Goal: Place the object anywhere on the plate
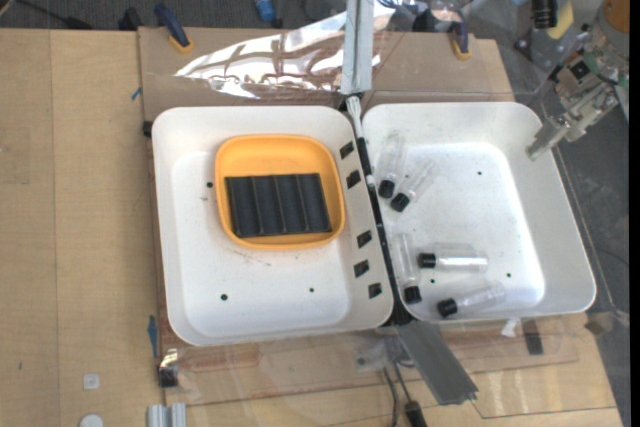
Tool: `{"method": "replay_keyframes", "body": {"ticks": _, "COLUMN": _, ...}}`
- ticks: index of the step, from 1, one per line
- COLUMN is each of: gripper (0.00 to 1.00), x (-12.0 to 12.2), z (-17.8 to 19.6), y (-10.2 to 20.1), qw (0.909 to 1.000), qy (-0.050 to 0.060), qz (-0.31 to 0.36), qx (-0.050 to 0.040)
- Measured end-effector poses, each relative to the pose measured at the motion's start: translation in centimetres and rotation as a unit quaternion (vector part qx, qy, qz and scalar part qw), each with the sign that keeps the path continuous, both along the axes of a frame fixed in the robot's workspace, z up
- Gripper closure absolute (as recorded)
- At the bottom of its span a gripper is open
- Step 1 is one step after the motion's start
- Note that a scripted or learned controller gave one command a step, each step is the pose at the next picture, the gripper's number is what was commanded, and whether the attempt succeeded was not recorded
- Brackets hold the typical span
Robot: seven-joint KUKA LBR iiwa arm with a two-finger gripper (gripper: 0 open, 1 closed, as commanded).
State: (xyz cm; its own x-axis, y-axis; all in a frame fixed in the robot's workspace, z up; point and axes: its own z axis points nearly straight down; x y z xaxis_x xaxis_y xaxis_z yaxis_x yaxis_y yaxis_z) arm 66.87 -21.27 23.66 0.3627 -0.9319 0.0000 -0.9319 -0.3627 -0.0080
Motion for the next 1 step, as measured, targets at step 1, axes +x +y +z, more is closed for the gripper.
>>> {"method": "replay_keyframes", "body": {"ticks": 1, "gripper": 0.0, "x": 0.01, "z": 0.24, "y": 0.0, "qw": 0.9999, "qy": -0.001, "qz": 0.016, "qx": -0.0002}}
